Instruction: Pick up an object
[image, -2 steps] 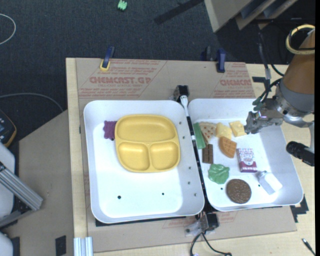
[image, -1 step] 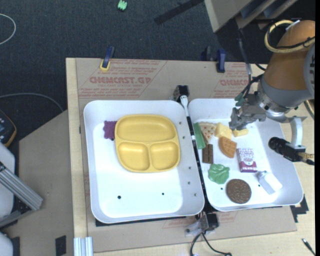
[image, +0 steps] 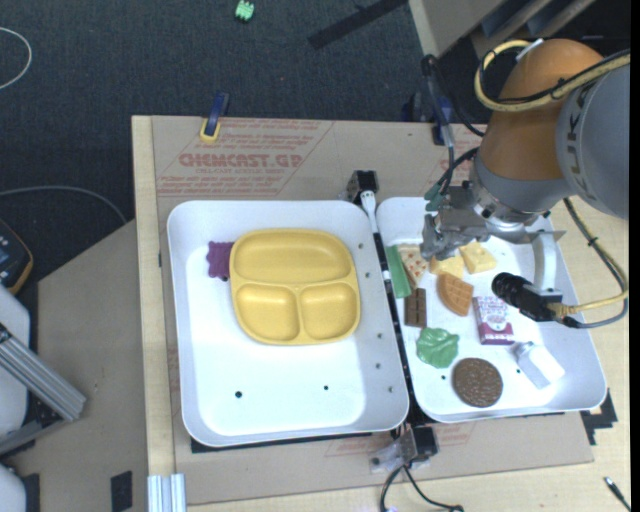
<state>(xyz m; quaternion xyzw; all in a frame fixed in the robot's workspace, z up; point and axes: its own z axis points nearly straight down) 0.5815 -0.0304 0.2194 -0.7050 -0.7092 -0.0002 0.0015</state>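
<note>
I lower the end effector (image: 437, 243) straight at the right bin's (image: 585, 350) far-left corner (grip state I cannot tell), avoiding its wall.

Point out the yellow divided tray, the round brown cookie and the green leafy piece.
yellow divided tray (image: 295, 283), camera view, centre divider
round brown cookie (image: 477, 382), camera view, middle of top face
green leafy piece (image: 436, 346), camera view, its centre

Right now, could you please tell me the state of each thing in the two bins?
Yellow divided tray: upright in the left bin, compartments bare.
Purple item: tucked against the tray's left edge.
Brown round cookie: flat in the right bin.
Green toy: lying loose.
Gripper: low over the right bin.
</note>
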